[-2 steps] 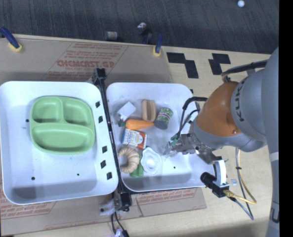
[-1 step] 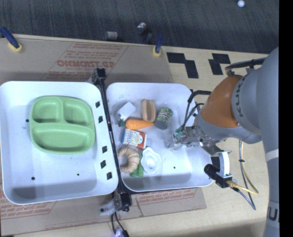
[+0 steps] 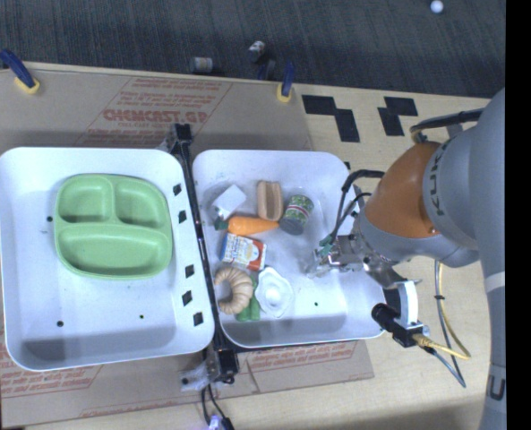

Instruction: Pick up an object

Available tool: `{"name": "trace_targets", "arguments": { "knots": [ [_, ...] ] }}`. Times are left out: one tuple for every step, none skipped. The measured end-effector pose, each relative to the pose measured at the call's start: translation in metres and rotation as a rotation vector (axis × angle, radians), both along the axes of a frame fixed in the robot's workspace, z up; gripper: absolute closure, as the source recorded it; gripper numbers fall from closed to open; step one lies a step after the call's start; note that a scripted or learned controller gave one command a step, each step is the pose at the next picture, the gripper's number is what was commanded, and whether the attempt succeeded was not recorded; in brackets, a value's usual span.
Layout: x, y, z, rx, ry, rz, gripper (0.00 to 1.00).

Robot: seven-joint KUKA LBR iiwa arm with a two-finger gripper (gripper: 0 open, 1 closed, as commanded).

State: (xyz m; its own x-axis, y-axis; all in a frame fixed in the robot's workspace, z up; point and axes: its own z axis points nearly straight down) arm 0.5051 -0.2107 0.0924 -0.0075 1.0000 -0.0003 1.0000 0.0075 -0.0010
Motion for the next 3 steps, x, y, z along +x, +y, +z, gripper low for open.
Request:
{"name": "trace_targets", "arguments": {
  "knots": [
    [-0.027,0.008,0.101,0.0,-0.001,-0.002,1.0],
    [-0.027,0.049,0.203,-0.003,-0.007,0.0,1.0],
    [-0.03,0.023,0.04,0.002,0.004,-0.001,1.0]
  ]
}}
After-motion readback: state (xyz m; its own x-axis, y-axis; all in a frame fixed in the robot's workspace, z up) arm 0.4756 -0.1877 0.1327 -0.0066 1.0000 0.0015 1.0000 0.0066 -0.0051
